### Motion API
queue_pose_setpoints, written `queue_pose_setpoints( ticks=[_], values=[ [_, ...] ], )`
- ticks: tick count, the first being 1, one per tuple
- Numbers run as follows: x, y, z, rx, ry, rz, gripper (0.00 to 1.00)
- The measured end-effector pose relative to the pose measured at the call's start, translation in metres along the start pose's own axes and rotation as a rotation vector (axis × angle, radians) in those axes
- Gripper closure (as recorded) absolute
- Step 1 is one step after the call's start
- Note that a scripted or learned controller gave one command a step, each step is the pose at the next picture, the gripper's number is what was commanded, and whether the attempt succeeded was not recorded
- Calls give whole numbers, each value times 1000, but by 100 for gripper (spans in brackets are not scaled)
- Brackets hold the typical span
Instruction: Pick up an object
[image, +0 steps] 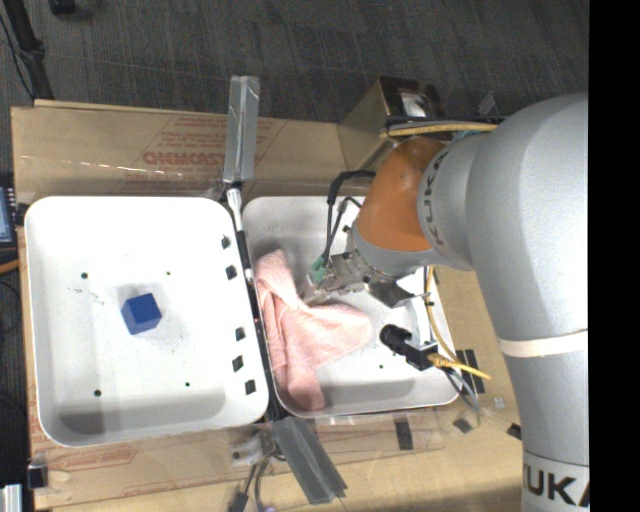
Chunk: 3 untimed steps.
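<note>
A crumpled pink cloth (300, 335) lies along the left side of the right bin (355, 402). A blue cube (141, 312) sits alone in the left bin (70, 230). My gripper (325, 288) reaches down into the right bin, right at the upper right edge of the pink cloth. The wrist and the orange band hide the fingertips. I cannot tell whether any cloth is between them.
A metal divider bar (240, 130) runs between the bins at the back, with black clips along the shared wall. Brown cardboard (130, 140) lies under and behind the bins. The big grey arm covers the right bin's right side.
</note>
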<state>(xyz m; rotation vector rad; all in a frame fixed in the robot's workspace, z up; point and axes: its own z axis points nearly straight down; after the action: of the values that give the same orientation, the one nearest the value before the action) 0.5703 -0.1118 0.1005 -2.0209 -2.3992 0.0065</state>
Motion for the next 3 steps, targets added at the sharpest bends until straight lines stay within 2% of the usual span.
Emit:
queue_pose_setpoints(
  ticks=[1, 2, 3],
  values=[
    [0, 0, 0, 0, -1, 0, 0],
    [1, 8, 8, -6, -3, 30, 0],
    [6, 17, 7, -7, -4, 2, 0]
  ],
)
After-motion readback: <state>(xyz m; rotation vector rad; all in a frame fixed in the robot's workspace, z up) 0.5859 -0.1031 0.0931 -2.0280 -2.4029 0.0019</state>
